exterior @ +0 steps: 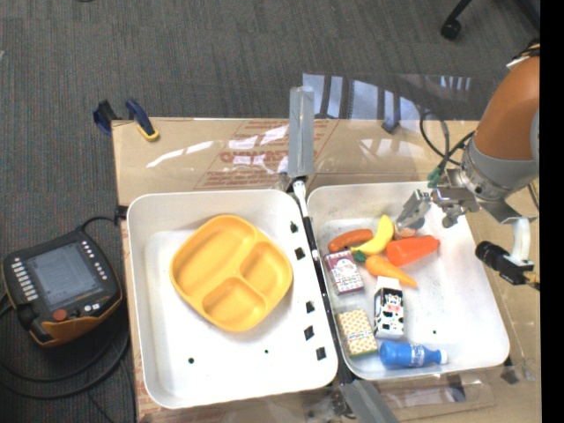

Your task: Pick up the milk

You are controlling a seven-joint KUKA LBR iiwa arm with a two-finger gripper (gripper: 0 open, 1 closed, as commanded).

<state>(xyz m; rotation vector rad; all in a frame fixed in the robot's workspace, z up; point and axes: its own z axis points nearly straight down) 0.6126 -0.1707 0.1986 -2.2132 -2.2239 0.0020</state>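
Right now your gripper (429,210) is hanging open with nothing in it, over the far side of the right bin (480,307). Below it, toward the near side, the milk (389,313) is lying past the carrot (390,270).

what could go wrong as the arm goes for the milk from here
The milk carton sits tightly among other items: the cracker box to its left and the blue bottle just below it, so descending fingers may knock or catch a neighbour instead. The gripper hovers at the far end of the right bin, over the orange pepper and banana, so a low path towards the milk could sweep the carrot aside.
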